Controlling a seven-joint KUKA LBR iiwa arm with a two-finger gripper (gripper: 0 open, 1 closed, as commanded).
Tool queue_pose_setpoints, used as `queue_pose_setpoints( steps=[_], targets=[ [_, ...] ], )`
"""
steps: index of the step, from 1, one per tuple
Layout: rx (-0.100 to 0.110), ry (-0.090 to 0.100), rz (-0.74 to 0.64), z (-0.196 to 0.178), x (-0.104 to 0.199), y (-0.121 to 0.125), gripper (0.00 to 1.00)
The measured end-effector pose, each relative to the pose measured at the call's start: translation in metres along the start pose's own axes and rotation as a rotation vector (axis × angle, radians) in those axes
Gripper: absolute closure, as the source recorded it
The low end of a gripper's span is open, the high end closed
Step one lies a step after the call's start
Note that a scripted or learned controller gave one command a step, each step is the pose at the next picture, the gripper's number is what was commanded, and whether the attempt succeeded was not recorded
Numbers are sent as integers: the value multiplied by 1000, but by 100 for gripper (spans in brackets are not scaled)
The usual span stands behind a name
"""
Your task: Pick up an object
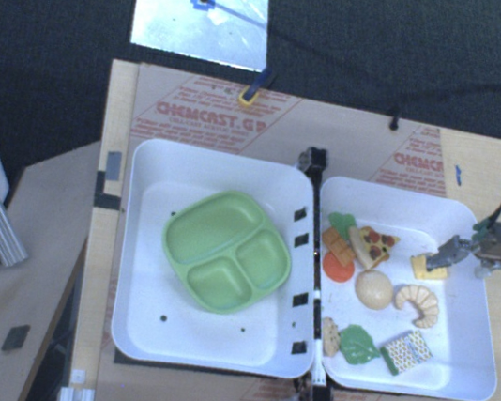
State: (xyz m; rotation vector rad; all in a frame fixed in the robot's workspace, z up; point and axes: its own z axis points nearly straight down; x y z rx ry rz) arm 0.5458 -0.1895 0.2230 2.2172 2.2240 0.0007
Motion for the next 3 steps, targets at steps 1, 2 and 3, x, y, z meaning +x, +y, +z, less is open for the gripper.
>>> queue_pose_setpoints(
  steps=[1, 2, 3],
  targets=[
    [2, 1, 2, 61, -3, 3, 0],
    [0, 1, 1, 121, -2, 1, 0],
    [0, 0, 2, 139, -2, 2, 0]
  ],
)
